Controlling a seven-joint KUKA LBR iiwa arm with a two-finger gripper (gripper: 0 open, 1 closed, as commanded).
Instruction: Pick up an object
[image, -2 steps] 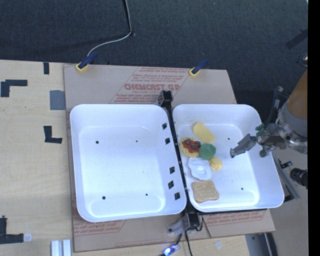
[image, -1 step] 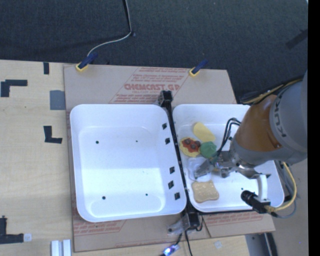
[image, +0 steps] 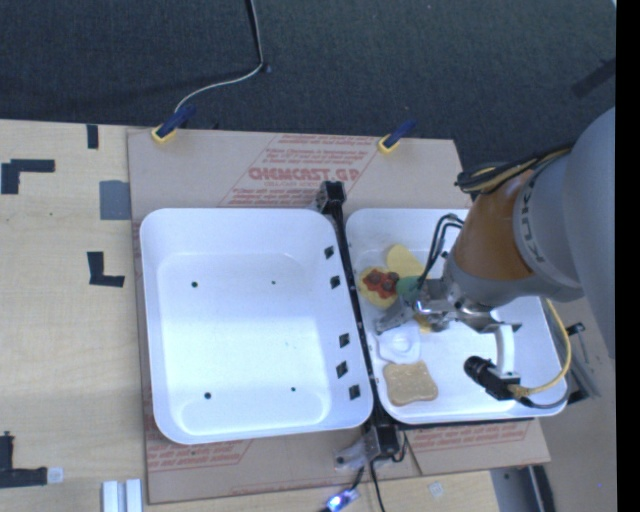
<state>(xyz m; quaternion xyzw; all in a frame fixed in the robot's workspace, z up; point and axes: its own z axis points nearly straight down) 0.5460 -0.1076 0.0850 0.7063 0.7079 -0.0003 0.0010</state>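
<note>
Camera view, pincer (image: 420, 312) low in right bin (image: 455, 405), grip unclear, toast (image: 410, 382) near front rim.

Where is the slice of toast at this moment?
The slice of toast lies in the right bin, near its front left corner, just below a white fried egg.

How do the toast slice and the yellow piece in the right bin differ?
The toast slice is tan and roughly square; the yellow piece is pale yellow and rounded. The toast slice lies near the front wall of the right bin, apart from other items; the yellow piece sits farther back, beside a red and green cluster. Both lie flat near the divider between the bins.
</note>
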